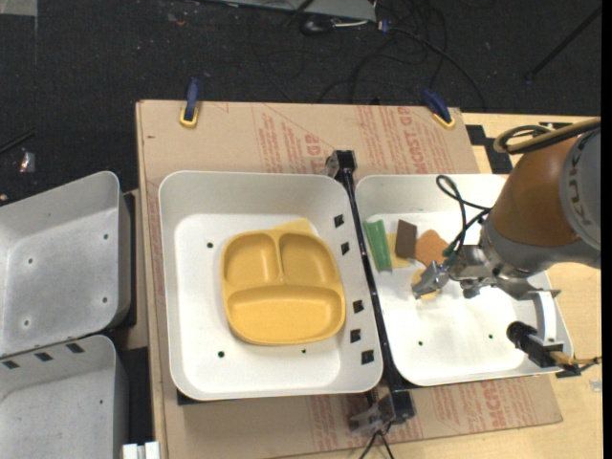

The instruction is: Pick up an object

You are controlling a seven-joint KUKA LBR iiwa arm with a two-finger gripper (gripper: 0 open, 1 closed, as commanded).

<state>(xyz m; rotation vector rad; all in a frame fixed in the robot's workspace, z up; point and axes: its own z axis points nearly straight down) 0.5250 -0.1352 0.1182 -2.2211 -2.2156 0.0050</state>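
Note:
In the right bin (459, 357) a green block (380, 245) lies near the left wall. A dark brown block (405, 239) is just right of it, and an orange piece (433, 246) rests against that. My gripper (429, 280) hangs low over the bin, just below the orange piece. A small yellowish bit (427, 295) shows directly under its tip. I cannot tell whether it touches the gripper. The grey arm with its orange band (540, 199) reaches in from the right and covers part of the bin.
A yellow divided plate (283, 288) lies in the middle of the left bin (191, 352). A black divider rail (360, 256) runs between the bins. Cables loop above the wrist. A black fitting (524, 338) lies near the right bin's lower right corner.

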